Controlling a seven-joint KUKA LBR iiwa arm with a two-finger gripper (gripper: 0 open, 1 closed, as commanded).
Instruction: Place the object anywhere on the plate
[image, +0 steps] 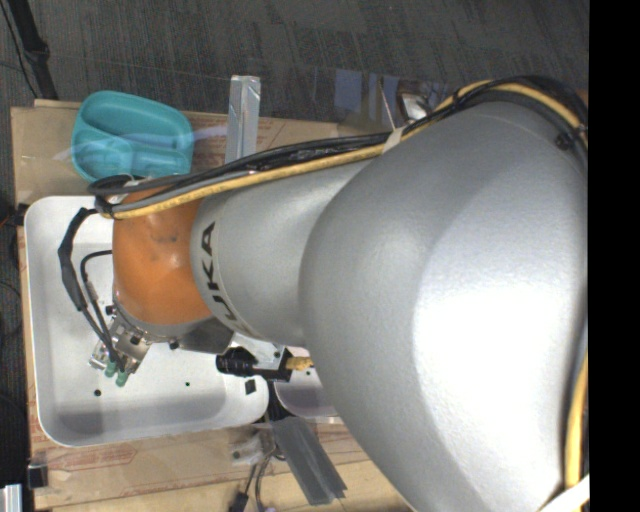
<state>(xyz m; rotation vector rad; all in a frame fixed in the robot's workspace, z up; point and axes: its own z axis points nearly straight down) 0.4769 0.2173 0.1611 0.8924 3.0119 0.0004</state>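
Object: cannot tell which it is or where it lies; the arm covers much of the bins.
Teal thing (132, 135): far left, on the bench (40, 120) just behind the left bin.
Left bin (50, 300): white, its near left corner bare apart from small dark specks.
Jaws: low over the left bin's floor, green-tipped; spread or pressed together, cannot tell.
Arm (420, 290): grey, orange band (155, 270) above the wrist, reaching in from the right.
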